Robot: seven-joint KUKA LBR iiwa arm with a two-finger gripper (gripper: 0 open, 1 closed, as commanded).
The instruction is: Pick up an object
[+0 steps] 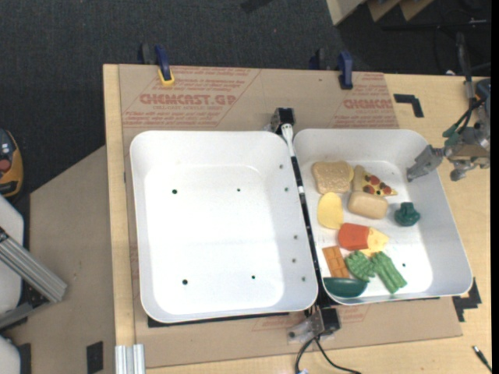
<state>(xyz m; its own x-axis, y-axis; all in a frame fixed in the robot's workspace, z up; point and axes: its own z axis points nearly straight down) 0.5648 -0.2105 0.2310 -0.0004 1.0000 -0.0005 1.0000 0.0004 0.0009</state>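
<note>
The end effector (pixel 425 162) hung at the right bin's (pixel 448 232) two o'clock rim; whether it was open could not be told. Toy food (pixel 355 228) crowded that bin's middle, a dark green piece (pixel 406 214) lying nearest, at five o'clock from it.

Two bins are set side by side on a board (pixel 195 92). In the right bin (pixel 444 232), items are clustered near the divider: bread (pixel 333 176) at the back, a pizza slice (pixel 377 185) to its right, broccoli (pixel 406 214) further right, and a bowl (pixel 345 287) at the front edge. The left bin (pixel 156 209) is placed beside it.
</note>
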